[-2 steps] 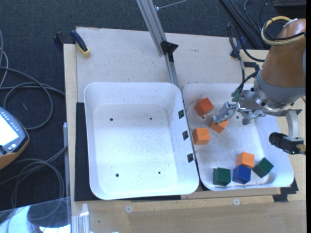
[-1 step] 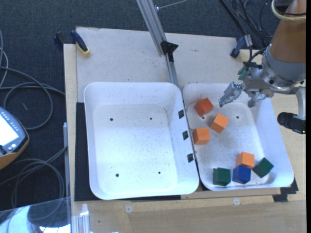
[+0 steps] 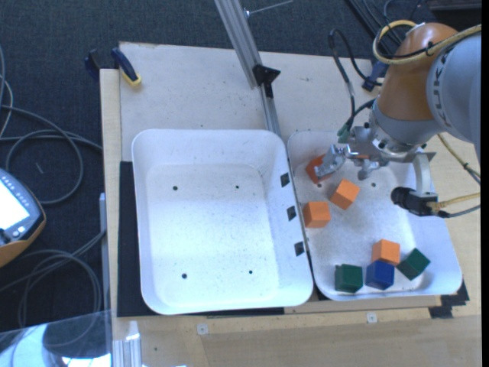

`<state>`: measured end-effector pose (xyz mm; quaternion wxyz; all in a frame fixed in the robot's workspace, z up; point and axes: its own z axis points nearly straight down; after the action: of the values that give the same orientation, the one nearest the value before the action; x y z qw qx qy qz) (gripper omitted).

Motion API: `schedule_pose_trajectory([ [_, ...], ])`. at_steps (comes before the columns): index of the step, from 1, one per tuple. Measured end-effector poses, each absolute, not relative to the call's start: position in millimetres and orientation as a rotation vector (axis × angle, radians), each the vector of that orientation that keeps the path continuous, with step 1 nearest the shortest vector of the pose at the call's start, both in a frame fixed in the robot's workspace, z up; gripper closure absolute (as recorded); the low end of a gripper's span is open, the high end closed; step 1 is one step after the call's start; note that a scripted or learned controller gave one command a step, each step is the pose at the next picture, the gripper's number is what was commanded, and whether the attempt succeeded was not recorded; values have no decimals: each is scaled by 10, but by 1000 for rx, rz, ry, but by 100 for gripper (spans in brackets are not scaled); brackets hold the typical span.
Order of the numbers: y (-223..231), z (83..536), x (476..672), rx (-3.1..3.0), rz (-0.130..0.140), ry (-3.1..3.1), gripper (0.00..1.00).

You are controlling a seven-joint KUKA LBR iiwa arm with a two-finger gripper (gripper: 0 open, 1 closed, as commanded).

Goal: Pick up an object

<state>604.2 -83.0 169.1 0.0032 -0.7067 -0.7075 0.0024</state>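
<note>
- The gripper (image 3: 330, 165) hangs low over the far left corner of the right bin (image 3: 435, 239), just beside or on a red-orange block (image 3: 314, 167); whether it is parted or clamped I cannot tell, since the metal parts blur together there.
- That block sits close to the bin wall, so a closing grasp could catch the wall or push the block into the corner and let it slip out sideways.
- Two orange cubes lie near: one (image 3: 344, 193) just in front of the gripper, another (image 3: 316, 214) beside the bin's left edge. A descent slightly off target could knock the nearer cube or clamp two things at once.
- At the near end, well apart, sit an orange cube (image 3: 386, 251), a blue cube (image 3: 380, 274) and two green cubes (image 3: 348, 277) (image 3: 414, 264), clustered and touching.
- A black cable end (image 3: 406, 198) dangles below the wrist over the bin and might snag.
- The left bin (image 3: 145, 228) adjoins the right one on the pale wooden bench (image 3: 191, 90), which looks scuffed.
- Around the bench: dark carpet, loose cables, a slanted metal pole (image 3: 238, 29).
</note>
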Motion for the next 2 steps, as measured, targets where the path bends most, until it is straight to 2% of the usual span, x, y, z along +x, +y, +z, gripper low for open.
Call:
schedule_pose_trajectory([
  [1, -414, 2022, 6577, -2218, -10, -2231, 0],
  [2, -261, 2002, 6470, -2218, 2, -2222, 0],
])
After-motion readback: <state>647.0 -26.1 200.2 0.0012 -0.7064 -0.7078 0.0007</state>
